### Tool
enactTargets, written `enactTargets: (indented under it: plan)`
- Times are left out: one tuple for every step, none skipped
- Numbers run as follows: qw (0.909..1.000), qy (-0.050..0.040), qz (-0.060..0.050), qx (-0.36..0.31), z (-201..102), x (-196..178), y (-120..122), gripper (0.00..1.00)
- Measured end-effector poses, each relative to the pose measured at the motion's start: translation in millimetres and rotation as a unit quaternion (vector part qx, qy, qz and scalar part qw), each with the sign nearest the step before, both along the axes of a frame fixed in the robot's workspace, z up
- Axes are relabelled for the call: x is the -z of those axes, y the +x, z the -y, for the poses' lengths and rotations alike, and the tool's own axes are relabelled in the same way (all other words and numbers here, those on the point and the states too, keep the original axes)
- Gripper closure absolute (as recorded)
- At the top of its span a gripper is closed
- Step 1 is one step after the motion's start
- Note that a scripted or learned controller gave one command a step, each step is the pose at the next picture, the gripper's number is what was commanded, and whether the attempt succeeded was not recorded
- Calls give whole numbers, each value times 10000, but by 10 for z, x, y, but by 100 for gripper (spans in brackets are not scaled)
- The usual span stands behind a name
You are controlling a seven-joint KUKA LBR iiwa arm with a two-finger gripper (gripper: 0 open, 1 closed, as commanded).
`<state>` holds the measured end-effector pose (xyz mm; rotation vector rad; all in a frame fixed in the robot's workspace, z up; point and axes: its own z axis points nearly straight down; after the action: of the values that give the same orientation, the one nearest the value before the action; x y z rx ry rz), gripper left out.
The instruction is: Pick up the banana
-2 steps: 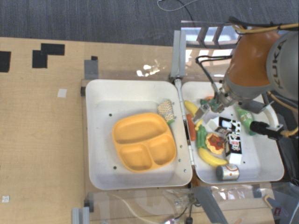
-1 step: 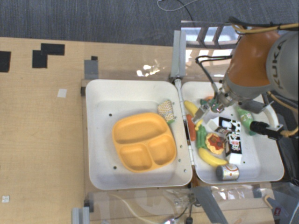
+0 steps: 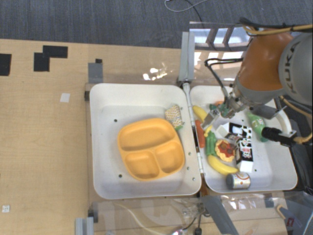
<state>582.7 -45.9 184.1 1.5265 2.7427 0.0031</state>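
Note:
Two yellow bananas lie in the right bin (image 3: 283,177). One banana (image 3: 199,112) rests near the bin's upper left corner, against the divider. The other banana (image 3: 222,166) lies curved near the front, below a round pizza-like toy (image 3: 226,150). My gripper (image 3: 216,115) hangs over the upper left part of the right bin, just right of the upper banana and above the clutter. The grey arm with its orange band (image 3: 266,58) reaches in from the upper right.
The left bin (image 3: 105,131) holds a yellow divided plate (image 3: 149,148) and a speckled corn-like toy (image 3: 173,114). The right bin is crowded: a red stick (image 3: 199,132), a green pepper (image 3: 211,144), black-and-white boxes (image 3: 243,143), a green bottle (image 3: 257,126), a can (image 3: 238,180).

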Motion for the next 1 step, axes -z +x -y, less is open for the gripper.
enactTargets:
  plan:
    - [10000, 0, 0, 0, 0, 0, 0, 0]
